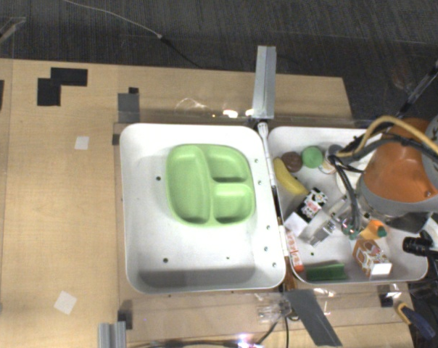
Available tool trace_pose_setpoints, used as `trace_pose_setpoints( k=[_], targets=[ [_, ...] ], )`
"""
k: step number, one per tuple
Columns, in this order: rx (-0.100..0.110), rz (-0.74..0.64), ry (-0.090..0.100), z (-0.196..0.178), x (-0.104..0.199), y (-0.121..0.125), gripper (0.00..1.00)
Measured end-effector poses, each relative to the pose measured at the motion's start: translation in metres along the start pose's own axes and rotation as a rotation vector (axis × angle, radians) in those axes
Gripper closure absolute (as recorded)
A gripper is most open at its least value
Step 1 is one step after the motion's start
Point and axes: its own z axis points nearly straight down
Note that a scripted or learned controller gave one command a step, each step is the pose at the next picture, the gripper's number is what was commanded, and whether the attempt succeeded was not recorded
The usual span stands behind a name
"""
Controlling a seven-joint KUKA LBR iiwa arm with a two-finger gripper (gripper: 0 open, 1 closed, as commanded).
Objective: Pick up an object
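Hand low in right bin | beside banana | green tray left bin

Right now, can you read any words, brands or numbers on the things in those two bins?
None can be read.
Small carton: printed pattern, too blurred.
Red-and-white packet: print too small.
Black-and-white box: markings blurred.
Green tray, banana, green block: no text visible.

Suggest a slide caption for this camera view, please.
KUKA arm reaches into cluttered right bin; green tray fills left bin.
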Motion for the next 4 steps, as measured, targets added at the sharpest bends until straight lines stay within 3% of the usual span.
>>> trace_pose_setpoints(
  k=[1,2,3,4],
  targets=[
    [0.0,0.027,-0.004,-0.001,0.027,0.012,0.0],
    [-0.001,0.018,0.002,0.0,0.008,0.008,0.0],
    [0.003,0.073,0.004,0.001,-0.012,0.027,0.0],
    [0.01,0.121,0.014,-0.006,0.003,0.034,0.0]
  ],
)
